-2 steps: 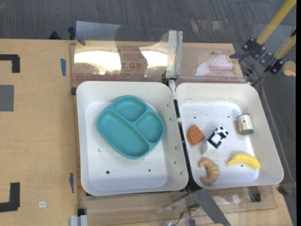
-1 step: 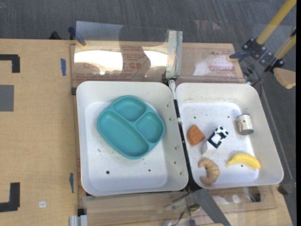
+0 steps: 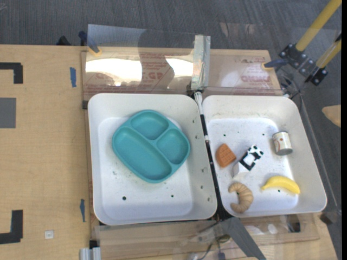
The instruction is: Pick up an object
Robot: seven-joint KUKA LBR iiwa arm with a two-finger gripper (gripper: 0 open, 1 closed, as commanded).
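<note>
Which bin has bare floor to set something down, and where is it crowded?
Right white bin: bare upper-left floor, above the orange cracker. Crowded lower down: croissant, yellow banana, black-and-white toy, metal can. Left bin: bare strip below the teal divided plate.

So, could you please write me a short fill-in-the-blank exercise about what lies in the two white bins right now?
1. The teal divided plate lies in the ____ white bin.
2. The teal divided plate has ____ compartments.
3. The yellow toy banana lies in the right white bin along with the small silver can, which sits nearer the ____ edge of the bin than the banana.
4. The tan toy croissant lies to the ____ of the yellow toy banana.

Missing words: left; three; far; left
</note>
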